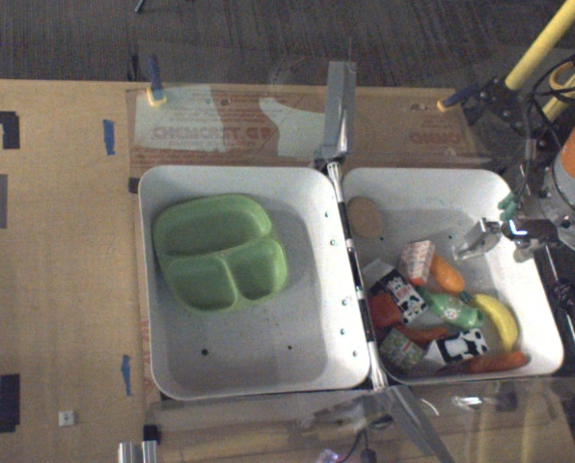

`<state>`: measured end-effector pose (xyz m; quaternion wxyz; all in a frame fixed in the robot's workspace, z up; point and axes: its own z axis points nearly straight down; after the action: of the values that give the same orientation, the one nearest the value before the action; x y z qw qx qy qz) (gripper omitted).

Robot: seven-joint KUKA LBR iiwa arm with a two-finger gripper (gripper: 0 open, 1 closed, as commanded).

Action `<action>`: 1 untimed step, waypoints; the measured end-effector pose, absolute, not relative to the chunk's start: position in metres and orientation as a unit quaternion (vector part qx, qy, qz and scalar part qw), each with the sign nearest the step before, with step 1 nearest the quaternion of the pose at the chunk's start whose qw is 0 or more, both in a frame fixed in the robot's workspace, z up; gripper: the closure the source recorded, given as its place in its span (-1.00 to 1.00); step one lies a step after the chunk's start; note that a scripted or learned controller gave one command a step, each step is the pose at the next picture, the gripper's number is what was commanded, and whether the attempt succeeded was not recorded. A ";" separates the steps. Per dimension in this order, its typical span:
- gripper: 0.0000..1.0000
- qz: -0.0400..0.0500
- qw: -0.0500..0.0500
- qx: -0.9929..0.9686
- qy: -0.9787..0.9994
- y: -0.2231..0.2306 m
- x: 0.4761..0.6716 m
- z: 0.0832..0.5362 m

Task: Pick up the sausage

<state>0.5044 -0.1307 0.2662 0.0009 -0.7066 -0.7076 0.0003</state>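
Picking the sausage cleanly means settling first on which piece it is: the best candidate is the long reddish-orange toy sausage (498, 362), lying flat along the front wall of the right-hand shallow white bin (432, 189), near its right corner. It touches the black-and-white cow-patterned carton (466, 345) on its left, and the yellow toy banana (501, 318) lies just behind it. The end effector (488, 236) hangs over the right side of that bin, well apart from the sausage and above the clutter; you cannot tell from this view whether it is set wide or narrow, and nothing shows in its grip. Bring it toward the front wall, turn the wrist so the closing line crosses the sausage's short width, and aim at the free right half, away from the carton. Come down straight, since the wall leaves little room on the near side and a slanted approach would likely nudge the banana or pin the sausage against the rim.
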 end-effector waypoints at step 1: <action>-1.00 -0.004 -0.006 -0.711 -0.703 -0.112 0.496 0.125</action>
<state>0.4959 -0.1121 0.1255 -0.0063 -0.7110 -0.7031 -0.0045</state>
